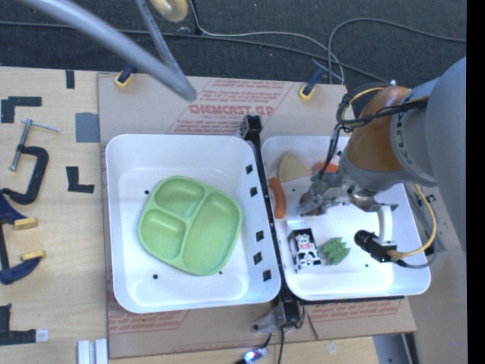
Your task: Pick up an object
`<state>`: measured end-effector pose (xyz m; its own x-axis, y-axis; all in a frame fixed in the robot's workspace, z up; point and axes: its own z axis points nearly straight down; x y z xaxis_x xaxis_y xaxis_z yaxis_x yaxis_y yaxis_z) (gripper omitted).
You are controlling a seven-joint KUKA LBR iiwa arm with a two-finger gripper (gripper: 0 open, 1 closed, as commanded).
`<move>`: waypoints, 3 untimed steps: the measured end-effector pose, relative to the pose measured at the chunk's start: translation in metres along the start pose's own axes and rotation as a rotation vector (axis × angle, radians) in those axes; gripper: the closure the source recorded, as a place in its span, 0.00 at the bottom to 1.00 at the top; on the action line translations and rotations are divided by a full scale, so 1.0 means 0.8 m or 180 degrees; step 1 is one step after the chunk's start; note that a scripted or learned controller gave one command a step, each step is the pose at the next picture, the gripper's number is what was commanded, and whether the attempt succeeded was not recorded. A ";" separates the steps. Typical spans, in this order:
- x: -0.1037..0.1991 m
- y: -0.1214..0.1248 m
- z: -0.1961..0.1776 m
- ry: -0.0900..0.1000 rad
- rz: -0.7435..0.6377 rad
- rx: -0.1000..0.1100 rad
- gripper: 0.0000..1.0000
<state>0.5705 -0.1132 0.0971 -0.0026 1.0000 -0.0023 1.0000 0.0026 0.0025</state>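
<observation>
In the right bin (409, 279), I see the gripper (314, 201) lowered among the objects; whether its fingers are parted or closed I cannot tell. Just beside it toward the divider lies a carrot (278, 196), with a tan wedge (292, 166) above. Nearer the front sit a milk carton (305, 249) and broccoli (334, 250), side by side. The left bin (125, 203) holds a green tray (191, 224).

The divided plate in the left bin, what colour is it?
Light green, seen in the camera view.
</observation>
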 end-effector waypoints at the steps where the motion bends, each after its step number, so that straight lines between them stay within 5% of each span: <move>1: -0.006 -0.002 -0.077 0.0006 0.0006 0.0000 1.00; 3: -0.007 -0.009 -0.215 0.0003 0.0003 -0.0005 1.00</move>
<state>0.5625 -0.1187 0.2692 -0.0016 1.0000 -0.0013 1.0000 0.0016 0.0042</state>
